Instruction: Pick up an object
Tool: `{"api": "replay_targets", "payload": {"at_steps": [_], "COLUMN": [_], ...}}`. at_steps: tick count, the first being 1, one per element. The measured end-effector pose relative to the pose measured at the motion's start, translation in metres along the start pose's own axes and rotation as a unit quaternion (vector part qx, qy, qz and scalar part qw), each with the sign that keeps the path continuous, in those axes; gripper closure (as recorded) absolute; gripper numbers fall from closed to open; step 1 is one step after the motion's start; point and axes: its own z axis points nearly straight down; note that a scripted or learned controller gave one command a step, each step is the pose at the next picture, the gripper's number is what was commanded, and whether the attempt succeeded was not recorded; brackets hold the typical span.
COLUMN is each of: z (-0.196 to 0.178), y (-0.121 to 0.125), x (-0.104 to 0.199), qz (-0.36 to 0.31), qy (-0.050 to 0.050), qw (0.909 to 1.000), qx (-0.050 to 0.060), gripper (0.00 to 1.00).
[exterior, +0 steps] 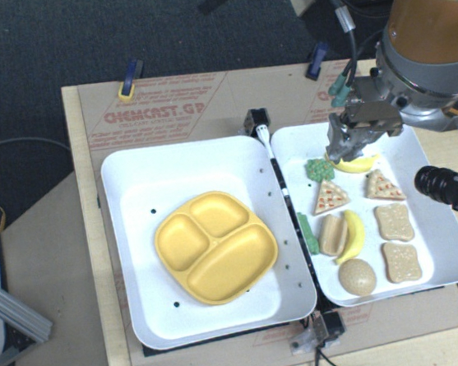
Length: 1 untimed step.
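The right bin holds play food: green broccoli, a small yellow banana, two pizza slices, a hot dog, a larger banana, two toast slices, a round bun and a green bean. My gripper hangs low over the bin's far left part, just above the broccoli and the small banana. Its dark body hides the fingertips.
The left bin holds a yellow divided plate. A black clamp sits where the two bins meet at the far edge. Blue clips hold the cardboard sheet. A black cylinder juts in at right.
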Motion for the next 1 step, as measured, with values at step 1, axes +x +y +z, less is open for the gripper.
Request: {"api": "replay_targets", "payload": {"at_steps": [1], "z": [0.0167], "y": [-0.0016], "x": [0.0432], "qz": [-0.002], "qy": [0.000], "qw": [1.0000], "qx": [0.009], "gripper": [1.00]}}
